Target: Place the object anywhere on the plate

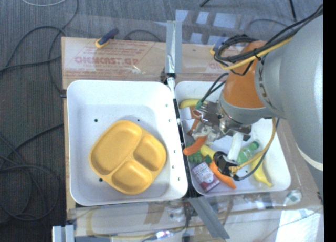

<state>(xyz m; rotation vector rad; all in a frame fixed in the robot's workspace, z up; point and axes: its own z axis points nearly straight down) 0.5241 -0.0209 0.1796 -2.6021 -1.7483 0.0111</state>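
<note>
Camera view: gripper (210, 129) low in the right bin (281, 180), finger state indiscernible, among toy foods including an orange carrot (195, 144); the yellow plate (128, 156) lies leftward, in the left bin (79, 130).

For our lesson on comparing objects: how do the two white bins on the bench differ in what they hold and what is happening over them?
The left bin holds one large thing, a yellow divided plate; the right bin holds a jumble of small items, among them a banana and a carrot. The left bin lies open to the camera; the arm hangs over the right bin, hiding part of it. Both are shallow, white and rounded at the corners.
</note>
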